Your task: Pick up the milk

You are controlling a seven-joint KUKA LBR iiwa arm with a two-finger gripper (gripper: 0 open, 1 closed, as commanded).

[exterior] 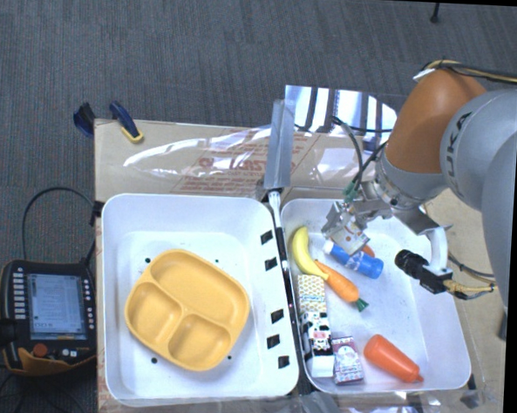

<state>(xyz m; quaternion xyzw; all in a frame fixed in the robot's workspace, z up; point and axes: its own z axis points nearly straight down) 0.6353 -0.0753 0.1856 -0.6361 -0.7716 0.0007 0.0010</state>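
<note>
Since probably light but crushable, best to take milk carton (313, 309), lying just below banana (301, 249), across narrow sides; gripper (347, 236) opening: cannot tell

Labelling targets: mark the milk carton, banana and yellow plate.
milk carton (312, 313), camera view, middle of its patterned side.
banana (303, 252), camera view, middle of its curved body.
yellow plate (188, 309), camera view, ridge between its compartments.

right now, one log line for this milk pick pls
task: pick milk | gripper: over blue bottle, right bin | milk carton: lying at bin's left wall, untouched | status: not picked
</note>
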